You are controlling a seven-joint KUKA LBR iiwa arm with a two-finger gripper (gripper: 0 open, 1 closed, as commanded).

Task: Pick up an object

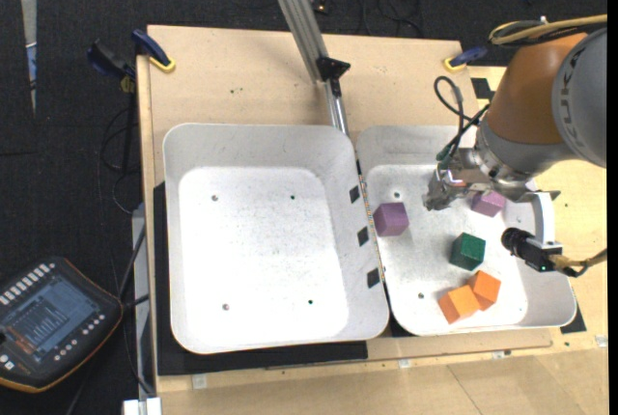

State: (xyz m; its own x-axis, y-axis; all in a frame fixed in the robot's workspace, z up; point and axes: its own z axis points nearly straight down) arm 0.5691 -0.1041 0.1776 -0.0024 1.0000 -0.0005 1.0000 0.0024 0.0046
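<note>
Bins sit side by side on a pale wooden bench (pixel 280 66): the left bin (pixel 193 210) takes up the frame's middle, and the right bin (pixel 406 307) holds every block. A purple block (pixel 391 218) lies near that bin's left wall, with bare floor around it. A green block (pixel 467 251) sits lower and further right, and two orange blocks (pixel 469 296) touch each other near the bin's lower rim. A lighter purple block (pixel 489 203) lies just beside the gripper (pixel 442 191), partly under the wrist. The gripper hangs low over the upper middle of the right bin, and whether it is spread or pressed together cannot be told at this size. The grey arm with its orange band (pixel 546 99) fills the upper right; grey letters on it are cut off by the frame edge. A teach pendant (pixel 48 321) with a lit screen lies at lower left, its text too small to read. Blue-handled clamps (pixel 145 51) grip the bench's upper corners. Dark carpet and cables surround the bench.
</note>
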